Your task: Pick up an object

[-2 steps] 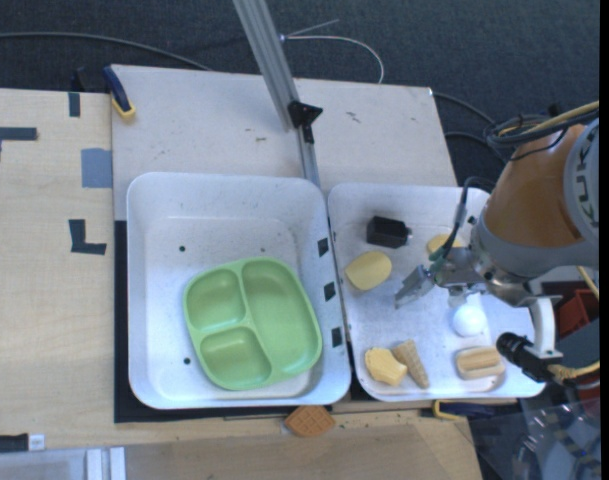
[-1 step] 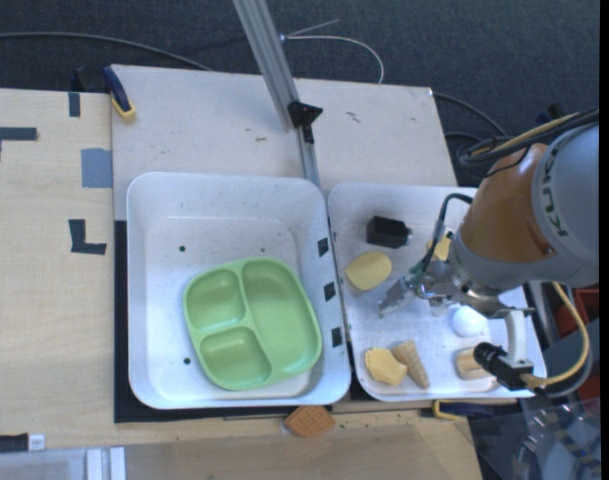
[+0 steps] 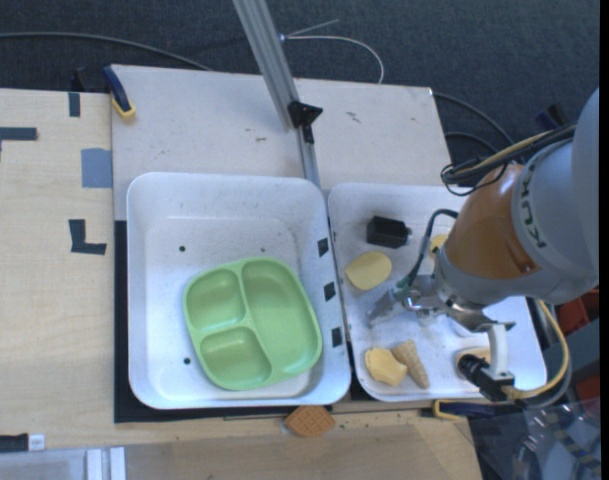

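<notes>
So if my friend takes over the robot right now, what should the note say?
Tool: low in the right bin, nothing seen between its fingers.
Right bin things: yellow round piece just left of the tool, black block behind it, yellow chunk and cone at the front.
Left bin: green divided plate.
A waffle-like piece lies on the bench in front of the bins.
Done: nothing picked up yet.
Left: grab one thing and lift it.

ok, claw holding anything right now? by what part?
Cannot tell. The claw sits low in the right bin, just below the yellow piece, with nothing visibly in it.
</notes>
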Tool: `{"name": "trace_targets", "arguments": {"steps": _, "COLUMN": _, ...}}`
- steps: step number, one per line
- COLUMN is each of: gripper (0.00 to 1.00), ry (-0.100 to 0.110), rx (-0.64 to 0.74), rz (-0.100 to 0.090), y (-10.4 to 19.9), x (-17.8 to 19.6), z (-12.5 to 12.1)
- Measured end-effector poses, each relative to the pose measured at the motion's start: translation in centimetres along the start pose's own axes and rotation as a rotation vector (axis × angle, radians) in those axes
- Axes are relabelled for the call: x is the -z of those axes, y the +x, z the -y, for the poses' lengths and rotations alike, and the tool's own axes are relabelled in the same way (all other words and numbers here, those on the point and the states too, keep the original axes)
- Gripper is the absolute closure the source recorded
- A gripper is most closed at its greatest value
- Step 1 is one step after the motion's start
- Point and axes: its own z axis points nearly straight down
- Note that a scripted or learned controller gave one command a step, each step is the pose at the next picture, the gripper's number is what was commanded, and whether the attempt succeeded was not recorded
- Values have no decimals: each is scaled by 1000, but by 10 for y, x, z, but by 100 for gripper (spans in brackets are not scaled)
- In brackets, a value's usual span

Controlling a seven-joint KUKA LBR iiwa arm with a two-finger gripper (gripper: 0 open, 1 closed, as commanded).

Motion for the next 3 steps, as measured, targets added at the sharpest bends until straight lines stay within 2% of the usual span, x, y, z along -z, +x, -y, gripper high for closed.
{"name": "trace_targets", "arguments": {"steps": 1, "gripper": 100, "ry": 3, "rx": 1, "rz": -1, "y": 1, "x": 10, "z": 1}}
{"name": "trace_targets", "arguments": {"steps": 2, "gripper": 100, "ry": -3, "rx": 2, "rz": 0, "y": 3, "x": 53, "z": -5}}
{"name": "trace_targets", "arguments": {"steps": 3, "gripper": 100, "ry": -5, "rx": 3, "rz": 0, "y": 11, "x": 111, "z": -10}}
